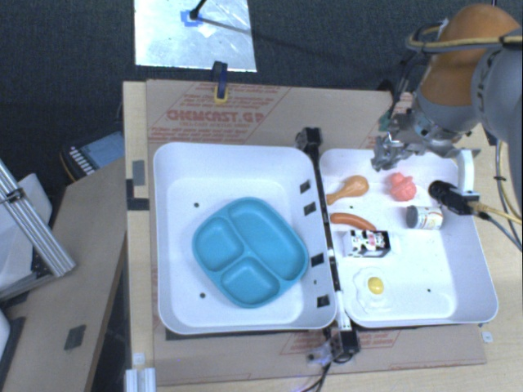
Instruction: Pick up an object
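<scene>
Dark carpet (65, 47) runs across the far side, with a shiny metal sheet (194, 24) lying on it and a blue tape patch (193, 18) on that. Nearer, cardboard (237, 113) printed in red letters covers the tabletop (90, 243). A yellow clamp (220, 82) grips its far edge. At left, an aluminium rail (33, 227) slants in.

Both white bins (245, 158) look like smooth, slightly glossy plastic. Inside the left bin, the blue tray (249, 251) is matt plastic. Beneath the bins lies printed brown cardboard (221, 113), dull and flat. Beyond the cardboard, a metal sheet (192, 24) shines, brushed and reflective, on dark rough carpet (65, 55). The arm's (470, 64) orange band is glossy.
</scene>
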### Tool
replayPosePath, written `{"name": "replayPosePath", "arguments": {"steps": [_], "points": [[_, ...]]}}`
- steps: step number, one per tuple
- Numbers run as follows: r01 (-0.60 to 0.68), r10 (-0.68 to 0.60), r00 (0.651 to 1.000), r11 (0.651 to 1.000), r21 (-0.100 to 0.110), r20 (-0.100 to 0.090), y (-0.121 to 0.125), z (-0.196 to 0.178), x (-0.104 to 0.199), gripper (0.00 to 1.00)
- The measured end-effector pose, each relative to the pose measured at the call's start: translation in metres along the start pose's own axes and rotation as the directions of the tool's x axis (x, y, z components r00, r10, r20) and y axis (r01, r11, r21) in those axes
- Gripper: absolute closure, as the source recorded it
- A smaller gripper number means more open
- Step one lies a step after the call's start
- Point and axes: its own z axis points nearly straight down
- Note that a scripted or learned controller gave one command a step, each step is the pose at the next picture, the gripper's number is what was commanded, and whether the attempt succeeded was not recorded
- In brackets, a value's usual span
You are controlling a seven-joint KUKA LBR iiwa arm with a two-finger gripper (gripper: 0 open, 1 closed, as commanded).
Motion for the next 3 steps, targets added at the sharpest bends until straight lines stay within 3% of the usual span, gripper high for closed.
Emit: {"name": "replayPosePath", "arguments": {"steps": [1, 3], "points": [[0.004, -0.004, 1.0, 1.0, 0.003, -0.003, 0.008, -0.008, 0.056, 1.0], [0.004, -0.004, 1.0, 1.0, 0.005, -0.003, 0.002, 0.002, 0.161, 1.0]]}}
